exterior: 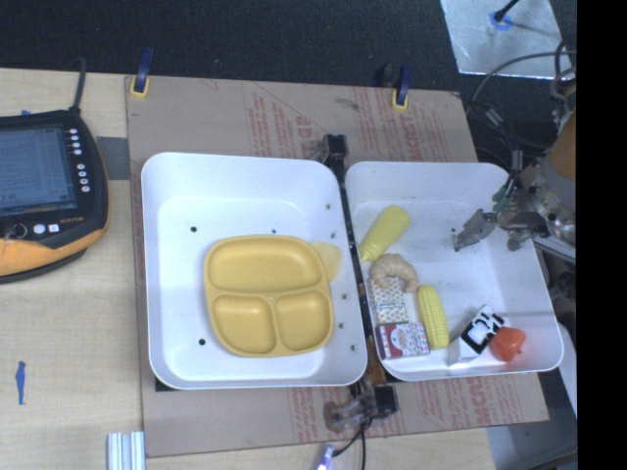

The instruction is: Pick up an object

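Note:
My gripper [495, 235] hangs over the right side of the right bin [446, 186], open, with nothing between its fingers. Below and left of it lie a yellow bottle [384, 231], a beige pretzel-like ring [394, 271], a yellow corn cob [432, 316], a pale cracker box [391, 310] and a red box [402, 341]. A black-and-white object [481, 329] and a red toy fruit [506, 344] sit in the bin's near right corner. The gripper touches none of them.
The left bin [171, 194] holds a yellow divided tray [266, 294]. A tablet pendant [44, 189] rests on the bench at far left. Two clamps [142, 74] [399, 86] pin the cardboard sheet at the back.

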Controlling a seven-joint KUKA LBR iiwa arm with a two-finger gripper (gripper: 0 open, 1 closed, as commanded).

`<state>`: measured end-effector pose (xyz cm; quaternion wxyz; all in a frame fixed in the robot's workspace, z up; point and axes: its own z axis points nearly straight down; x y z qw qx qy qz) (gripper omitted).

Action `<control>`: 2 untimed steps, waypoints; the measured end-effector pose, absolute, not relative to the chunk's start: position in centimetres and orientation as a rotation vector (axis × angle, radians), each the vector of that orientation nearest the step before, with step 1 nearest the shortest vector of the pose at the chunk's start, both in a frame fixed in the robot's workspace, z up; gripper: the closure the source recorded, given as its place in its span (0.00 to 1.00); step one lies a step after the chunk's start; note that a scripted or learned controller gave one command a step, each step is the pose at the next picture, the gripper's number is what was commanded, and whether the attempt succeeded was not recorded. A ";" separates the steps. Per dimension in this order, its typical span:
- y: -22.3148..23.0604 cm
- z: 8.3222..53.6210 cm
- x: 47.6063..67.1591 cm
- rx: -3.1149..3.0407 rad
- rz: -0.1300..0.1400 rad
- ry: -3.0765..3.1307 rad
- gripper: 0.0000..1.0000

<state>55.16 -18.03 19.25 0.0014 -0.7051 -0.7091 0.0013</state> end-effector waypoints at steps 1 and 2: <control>-14.3 9.6 51.4 -2.212 0.006 -2.225 0.00; -13.3 9.1 49.0 -2.211 0.005 -2.226 0.00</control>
